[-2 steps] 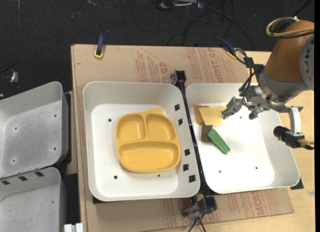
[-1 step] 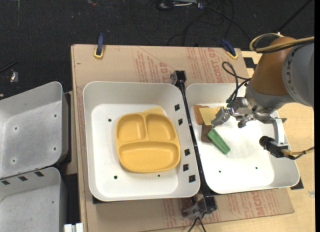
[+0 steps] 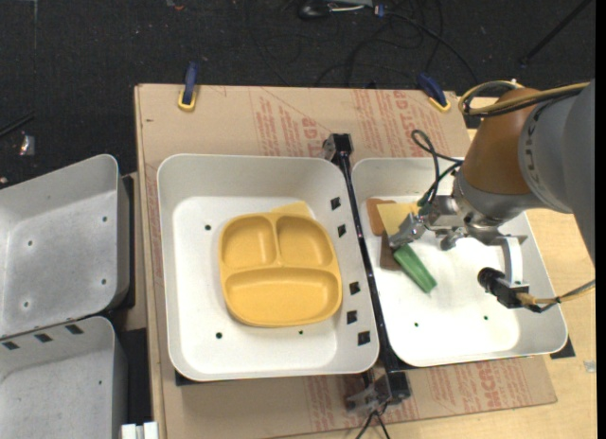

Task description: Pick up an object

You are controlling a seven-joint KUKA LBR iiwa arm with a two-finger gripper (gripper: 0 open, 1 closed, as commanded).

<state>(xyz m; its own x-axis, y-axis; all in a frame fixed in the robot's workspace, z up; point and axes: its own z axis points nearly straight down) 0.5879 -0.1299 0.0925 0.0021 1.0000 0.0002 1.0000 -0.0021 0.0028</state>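
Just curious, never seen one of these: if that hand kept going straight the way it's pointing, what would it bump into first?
Most likely the green object: the hand points down at it in the right bin. Height from this angle is unclear.

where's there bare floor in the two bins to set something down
Right bin: the near floor below the green object is bare. Its far left is crowded by the brown block, green object and gripper. Left bin: the yellow tray takes the middle, leaving bare strips along the left wall and near edge.
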